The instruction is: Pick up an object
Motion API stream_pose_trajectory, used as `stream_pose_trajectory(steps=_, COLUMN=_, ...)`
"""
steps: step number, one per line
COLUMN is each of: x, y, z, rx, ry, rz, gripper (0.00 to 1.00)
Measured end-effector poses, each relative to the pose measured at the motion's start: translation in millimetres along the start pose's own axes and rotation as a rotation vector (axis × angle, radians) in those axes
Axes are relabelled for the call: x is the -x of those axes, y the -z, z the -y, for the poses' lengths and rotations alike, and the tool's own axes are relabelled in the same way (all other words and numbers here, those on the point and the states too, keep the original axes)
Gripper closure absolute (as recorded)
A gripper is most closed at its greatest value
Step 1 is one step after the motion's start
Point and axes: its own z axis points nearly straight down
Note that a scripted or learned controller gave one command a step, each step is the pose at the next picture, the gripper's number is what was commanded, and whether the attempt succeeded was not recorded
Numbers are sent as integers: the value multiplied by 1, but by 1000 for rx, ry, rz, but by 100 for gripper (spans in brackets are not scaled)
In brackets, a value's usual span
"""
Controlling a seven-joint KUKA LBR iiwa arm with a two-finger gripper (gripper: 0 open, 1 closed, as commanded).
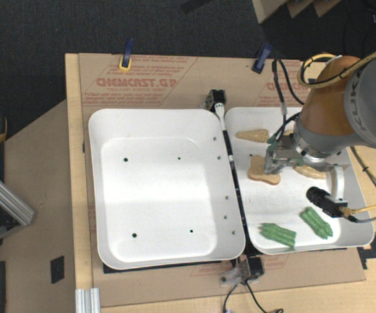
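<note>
Camera view is showing the grey arm with its orange band reaching in from the right over the right bin (350, 240), a shallow white tray with rounded corners. The gripper (274, 163) is hanging just above a tan, flat, bread-like piece (260, 172) lying near the bin's left wall. The arm's body is hiding the gripper's grasp, so I cannot tell its state. A second tan, elongated piece (253, 135) is lying near the bin's far edge. A third tan piece (313, 172) is peeking out beneath the wrist. Two green, ridged, pod-shaped objects are resting near the bin's front edge: one (277, 233) toward the middle, the other (317, 222) tilted beside it. The left bin (161, 188) is sitting alongside, smooth and glossy, on a cardboard-covered bench (142, 77).
</note>
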Motion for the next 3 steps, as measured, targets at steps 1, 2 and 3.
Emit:
stream_pose_trajectory(steps=1, x=0, y=-1, z=0, rx=-1, ry=0, rz=0, gripper=0)
stream_pose_trajectory(steps=2, x=3, y=-31, z=-3, rx=-5, ry=0, rz=-1, gripper=0)
stream_pose_trajectory(steps=3, x=3, y=-18, z=-4, rx=0, ry=0, rz=0, gripper=100)
